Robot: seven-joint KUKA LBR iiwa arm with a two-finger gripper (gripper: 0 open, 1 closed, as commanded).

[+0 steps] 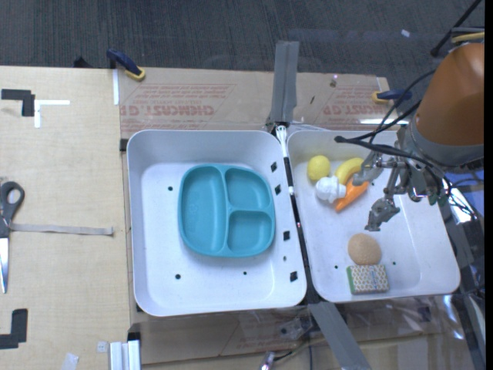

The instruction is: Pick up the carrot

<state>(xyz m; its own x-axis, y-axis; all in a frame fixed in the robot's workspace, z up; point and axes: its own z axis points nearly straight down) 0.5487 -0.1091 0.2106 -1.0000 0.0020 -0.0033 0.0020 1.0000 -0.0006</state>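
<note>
1. The gripper [383, 206] hung over the right bin [431, 272], just right of the carrot [353, 193]; whether it was spread or pressed together, I could not tell.
2. It carried nothing, seemingly poised to approach.
3. The carrot lay beside the white object [331, 190], below the banana [348, 169].
4. Its long axis ran diagonally, upper-right to lower-left.

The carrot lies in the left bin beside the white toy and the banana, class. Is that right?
Not quite. The camera view shows the carrot in the right bin, beside the white toy and the banana. The left bin holds the teal tray.
</note>
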